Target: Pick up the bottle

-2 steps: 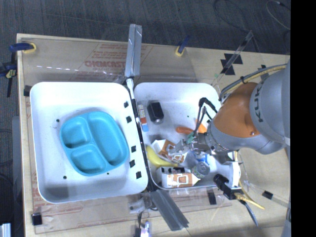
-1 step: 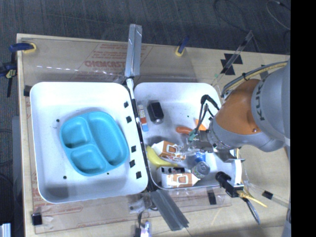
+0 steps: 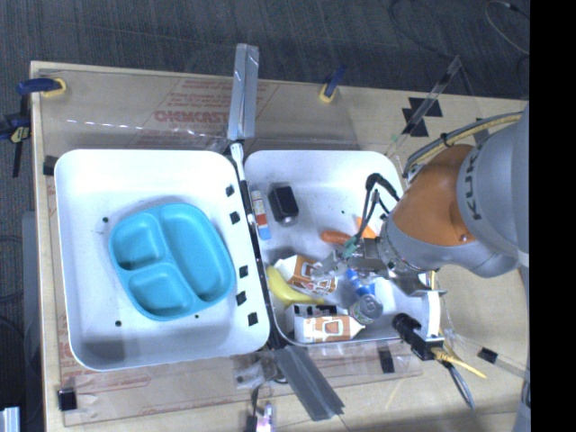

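Bottle (image 3: 364, 302) is how I read the small clear item with a blue label and grey round cap lying in the right bin (image 3: 310, 165), near its lower right corner, though it is crowded and partly covered, so I can't be certain of its outline. My pincer (image 3: 358, 264) sits right over that spot, just above the bottle, with the grey arm (image 3: 468, 214) and its orange band coming in from the right. I cannot tell from this angle whether the pincer is wide or narrow, or whether it has anything.

Around the bottle I see plenty of clutter. A white and orange box (image 3: 326, 326) lies just beside it along the bin's lower wall. A yellow banana-like piece (image 3: 281, 286) and a printed snack packet (image 3: 313, 275) lie to its left, close together. An orange marker-like item (image 3: 337, 237) sits near the pincer's upper side. A small black block (image 3: 283, 202) lies further up, well apart, and a thin tube (image 3: 260, 214) rests against the bin's left wall.

The left bin (image 3: 81, 178) on the table (image 3: 135, 106) holds a blue divided tray (image 3: 169, 259).
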Available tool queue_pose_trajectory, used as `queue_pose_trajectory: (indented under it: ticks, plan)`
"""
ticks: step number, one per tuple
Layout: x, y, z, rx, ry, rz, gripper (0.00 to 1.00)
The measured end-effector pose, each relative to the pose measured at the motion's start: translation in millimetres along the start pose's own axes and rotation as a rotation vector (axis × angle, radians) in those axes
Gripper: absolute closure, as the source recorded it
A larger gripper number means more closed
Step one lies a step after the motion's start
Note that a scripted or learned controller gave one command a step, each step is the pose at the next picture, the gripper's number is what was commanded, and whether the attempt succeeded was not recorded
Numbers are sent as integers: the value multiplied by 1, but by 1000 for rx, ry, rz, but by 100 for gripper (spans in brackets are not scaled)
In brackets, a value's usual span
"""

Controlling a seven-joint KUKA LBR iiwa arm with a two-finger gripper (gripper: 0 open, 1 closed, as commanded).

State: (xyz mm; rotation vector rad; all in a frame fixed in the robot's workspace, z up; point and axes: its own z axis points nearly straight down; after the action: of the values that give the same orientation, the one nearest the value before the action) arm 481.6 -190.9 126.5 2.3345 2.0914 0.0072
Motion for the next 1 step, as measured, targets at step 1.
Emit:
queue_pose_trajectory:
  ticks: [1]
  plan:
    - [42,-7,17,0,1,132,0]
